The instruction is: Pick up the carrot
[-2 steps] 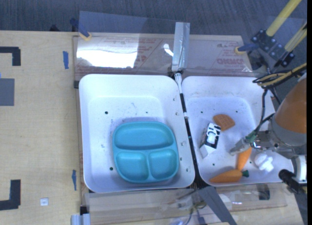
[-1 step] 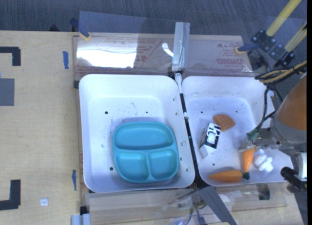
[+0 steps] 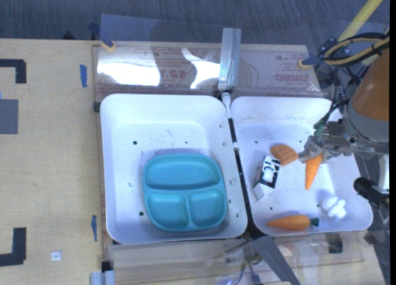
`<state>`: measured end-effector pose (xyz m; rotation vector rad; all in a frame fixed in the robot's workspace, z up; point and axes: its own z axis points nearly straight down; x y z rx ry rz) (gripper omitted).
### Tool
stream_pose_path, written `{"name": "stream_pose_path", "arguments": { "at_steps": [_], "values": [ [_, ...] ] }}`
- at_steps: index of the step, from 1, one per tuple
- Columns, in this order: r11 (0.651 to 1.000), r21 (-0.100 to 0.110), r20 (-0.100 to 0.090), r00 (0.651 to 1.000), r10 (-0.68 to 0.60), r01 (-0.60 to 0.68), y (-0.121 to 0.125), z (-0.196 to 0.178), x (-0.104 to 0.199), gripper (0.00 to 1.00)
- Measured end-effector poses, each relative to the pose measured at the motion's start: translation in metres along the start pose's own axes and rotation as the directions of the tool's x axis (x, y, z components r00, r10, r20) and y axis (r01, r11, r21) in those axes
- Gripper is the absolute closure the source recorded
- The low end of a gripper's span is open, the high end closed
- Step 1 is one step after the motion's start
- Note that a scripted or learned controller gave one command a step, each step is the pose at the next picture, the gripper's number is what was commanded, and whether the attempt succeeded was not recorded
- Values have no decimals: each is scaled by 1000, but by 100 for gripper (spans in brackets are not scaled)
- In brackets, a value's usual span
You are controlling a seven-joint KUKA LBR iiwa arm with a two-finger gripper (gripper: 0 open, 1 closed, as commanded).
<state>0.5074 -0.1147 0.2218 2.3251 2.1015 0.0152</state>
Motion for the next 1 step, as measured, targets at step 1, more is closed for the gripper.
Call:
{"name": "stream_pose_path", "arguments": {
  "at_steps": [1],
  "values": [
    [974,19,5,974,227,-227,-11,63,16,100]
  ]
}}
